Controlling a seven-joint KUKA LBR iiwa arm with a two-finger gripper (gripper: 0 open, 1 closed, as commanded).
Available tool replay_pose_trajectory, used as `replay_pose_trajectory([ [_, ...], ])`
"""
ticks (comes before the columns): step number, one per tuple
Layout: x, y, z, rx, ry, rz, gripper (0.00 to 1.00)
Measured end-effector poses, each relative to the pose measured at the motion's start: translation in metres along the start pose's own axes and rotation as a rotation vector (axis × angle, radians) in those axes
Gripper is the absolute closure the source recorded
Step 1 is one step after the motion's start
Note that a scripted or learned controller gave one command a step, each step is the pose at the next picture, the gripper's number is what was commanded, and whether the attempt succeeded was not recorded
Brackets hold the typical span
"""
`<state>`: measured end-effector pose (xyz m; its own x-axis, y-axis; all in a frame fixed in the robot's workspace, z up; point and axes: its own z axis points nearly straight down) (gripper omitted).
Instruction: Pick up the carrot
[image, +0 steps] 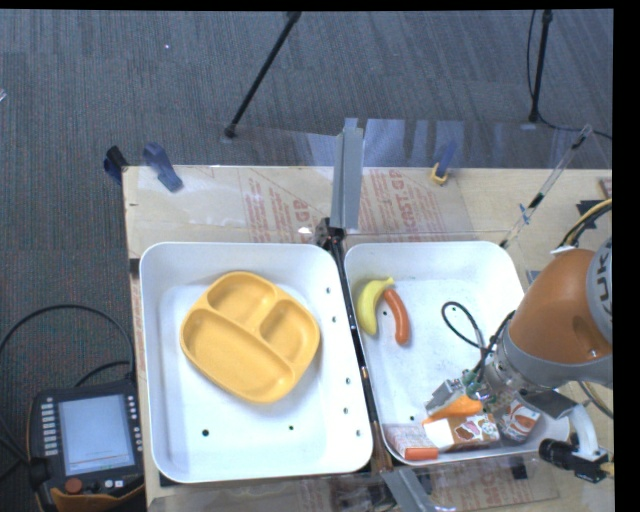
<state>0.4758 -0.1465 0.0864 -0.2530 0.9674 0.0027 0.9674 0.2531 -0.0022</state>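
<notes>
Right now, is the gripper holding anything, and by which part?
Cannot be told: the gripper sits right over the carrot in the right bin, hiding any grip.

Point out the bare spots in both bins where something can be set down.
Left bin: bare floor along the near edge and right side of the yellow divided plate. Right bin: bare between the banana and sausage and the far right corner. Crowded at the near right corner, where the gripper, carrot and packets sit.
</notes>
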Motion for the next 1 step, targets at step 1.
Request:
replay_pose_trajectory([
  [1, -0.0019, 0.0006, -0.0093, -0.004, -0.001, 0.007, 1.0],
])
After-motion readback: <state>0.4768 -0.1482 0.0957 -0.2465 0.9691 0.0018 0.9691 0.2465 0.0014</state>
